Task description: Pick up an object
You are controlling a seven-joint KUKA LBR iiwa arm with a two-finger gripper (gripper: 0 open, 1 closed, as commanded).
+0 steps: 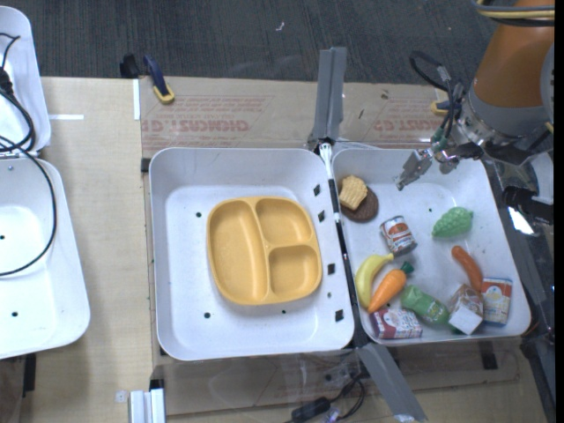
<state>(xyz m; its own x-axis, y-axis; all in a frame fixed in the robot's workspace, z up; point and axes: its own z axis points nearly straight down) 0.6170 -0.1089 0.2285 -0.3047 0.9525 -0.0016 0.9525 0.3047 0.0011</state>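
Observation:
My gripper [426,167] hangs over the far part of the right bin [507,236], below the orange-banded wrist. Its fingers stand apart and open, with nothing between them. Under and nearer than it lie a waffle-like biscuit on a brown disc [355,197], a small can [398,234] and a green bumpy lump [454,221]. A banana [369,275], a carrot [387,289], an orange sausage shape [467,267], a green bottle [426,307] and small cartons [395,324] crowd the bin's near side.
The left bin [176,236] holds a yellow divided plate [264,249]. A grey post [331,91] rises at the far end of the wall between the bins. White trays with black cables [26,236] stand at far left.

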